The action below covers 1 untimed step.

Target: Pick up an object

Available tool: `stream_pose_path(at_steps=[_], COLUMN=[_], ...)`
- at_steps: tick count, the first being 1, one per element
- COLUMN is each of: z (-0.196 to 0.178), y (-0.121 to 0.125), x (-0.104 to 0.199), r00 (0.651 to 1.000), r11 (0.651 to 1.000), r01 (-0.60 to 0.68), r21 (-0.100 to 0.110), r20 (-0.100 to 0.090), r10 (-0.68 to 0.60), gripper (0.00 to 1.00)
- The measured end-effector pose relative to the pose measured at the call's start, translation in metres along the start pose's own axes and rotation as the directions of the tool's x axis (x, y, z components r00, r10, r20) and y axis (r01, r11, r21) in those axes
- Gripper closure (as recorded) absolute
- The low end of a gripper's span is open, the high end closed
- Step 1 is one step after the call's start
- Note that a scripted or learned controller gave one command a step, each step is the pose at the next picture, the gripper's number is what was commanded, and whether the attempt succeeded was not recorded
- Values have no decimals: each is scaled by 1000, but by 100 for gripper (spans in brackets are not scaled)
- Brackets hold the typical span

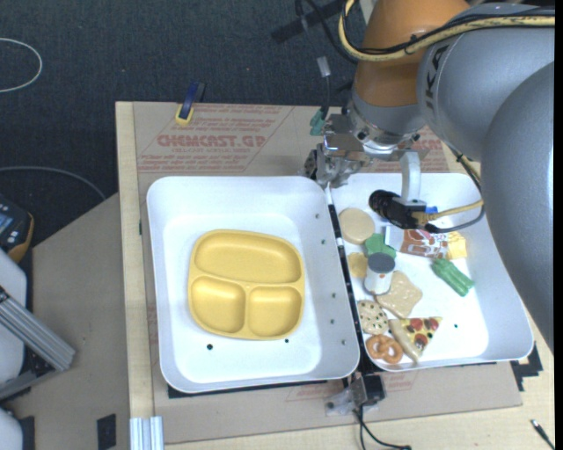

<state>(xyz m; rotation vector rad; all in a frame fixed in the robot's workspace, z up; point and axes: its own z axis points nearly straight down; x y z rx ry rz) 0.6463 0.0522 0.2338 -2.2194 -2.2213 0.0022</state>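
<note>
- Objects for picking, small food-like toys [396, 299], all lie in the right bin [493, 308]; none is lifted yet.
- Left bin [167, 264] holds a yellow divided tray [246, 283].
- Gripper [330, 167] hangs at the right bin's far-left corner; its opening I cannot tell.

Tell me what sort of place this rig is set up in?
Probably a robotics lab bench, not a kitchen: two white bins on a cardboard-covered board, toy food beside a yellow divided plate, loose cables on dark carpet.

Grey arm [501, 97], orange band [400, 26], black cables [303, 22]
</note>
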Motion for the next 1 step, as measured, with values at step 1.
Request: stream_pose_path(at_steps=[1], z=[15], y=[7], x=[9], r00=[1000], r11=[1000], r01=[0], r21=[1], r20=[1], r10=[0], gripper=[100])
